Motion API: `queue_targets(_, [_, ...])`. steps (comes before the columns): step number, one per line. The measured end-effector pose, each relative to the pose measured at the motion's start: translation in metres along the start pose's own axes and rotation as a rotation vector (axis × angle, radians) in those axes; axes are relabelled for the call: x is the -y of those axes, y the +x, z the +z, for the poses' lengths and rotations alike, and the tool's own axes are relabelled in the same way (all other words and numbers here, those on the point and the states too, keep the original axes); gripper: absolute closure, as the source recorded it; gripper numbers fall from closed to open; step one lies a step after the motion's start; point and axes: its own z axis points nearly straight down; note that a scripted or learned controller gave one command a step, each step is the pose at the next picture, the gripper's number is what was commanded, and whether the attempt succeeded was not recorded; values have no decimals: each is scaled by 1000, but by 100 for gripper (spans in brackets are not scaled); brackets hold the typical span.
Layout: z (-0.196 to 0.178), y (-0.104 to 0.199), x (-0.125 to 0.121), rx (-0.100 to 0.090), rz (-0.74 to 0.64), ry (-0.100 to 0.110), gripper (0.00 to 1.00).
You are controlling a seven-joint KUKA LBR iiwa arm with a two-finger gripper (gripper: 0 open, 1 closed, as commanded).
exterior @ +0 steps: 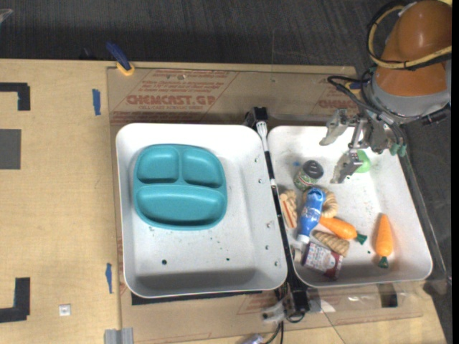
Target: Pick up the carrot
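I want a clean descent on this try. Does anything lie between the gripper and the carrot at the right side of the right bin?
Nothing visible does. The gripper hangs over the upper part of the right bin, and the carrot lies alone lower right, with bare floor between. A second carrot lies in the clutter beside the blue bottle.

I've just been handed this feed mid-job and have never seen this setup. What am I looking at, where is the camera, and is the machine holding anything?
One fixed camera looks down at a slant on a bench with two shallow white bins. The grey and orange shape at upper right is a robot arm reaching in; its end effector hangs over the far end of the right bin, fingers spread, with nothing between them. The left bin holds a teal divided plate. The right bin holds a cluster: a blue bottle, a small dark-capped jar, a snack packet and two orange carrots, one beside the bottle, one lying apart near the right wall. Neither carrot is picked up yet.
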Motion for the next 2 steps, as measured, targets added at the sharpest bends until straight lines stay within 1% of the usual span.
queue_targets(1, [95, 79, 37, 1, 37, 1, 0])
queue_targets(2, [104, 115, 108, 53, -78, 16, 0])
